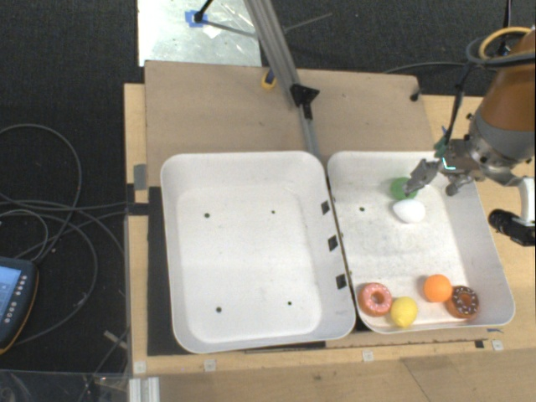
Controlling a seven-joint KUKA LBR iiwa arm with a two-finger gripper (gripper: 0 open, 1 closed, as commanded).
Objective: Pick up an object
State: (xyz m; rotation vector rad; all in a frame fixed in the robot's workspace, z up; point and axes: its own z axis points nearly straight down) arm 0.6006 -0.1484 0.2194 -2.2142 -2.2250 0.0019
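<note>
Camera view, fixed above the bench and slanted down on both bins. Gripper (434, 174) at the upper right of the right bin (477, 224), reached in from the right on the grey arm (502, 132) with the orange band. Finger state: cannot tell at this size and angle. Nothing visible between the fingertips. One finger tip close over the green object (399, 188); contact or gap not resolvable.

Green object near the back of the right bin, partly hidden by the finger. White egg-shaped object (409, 211) just in front of it, touching or nearly touching. Along the front wall of the same bin, left to right: pink-frosted doughnut (374, 298), yellow lemon-like object (404, 311), orange ball (436, 287), chocolate-frosted doughnut (462, 301). Pink doughnut and yellow object just beside each other; orange ball and chocolate doughnut touching or nearly so. Front group well apart from the green and white pair.

Left bin (180, 249) side by side with the right bin, joined at the middle by dark clips (332, 242). Small dark spots on its floor.

No readable brands, labels or writing. Tablet-like device (12, 296) at the left edge, screen text too small to read.

Bins on a light wooden bench (352, 115). Grey pole (272, 36) slanting across the back. Dark carpet (67, 74) around, with loose cables (50, 216) at left and a pale floor patch (180, 19) with blue tape at top.
</note>
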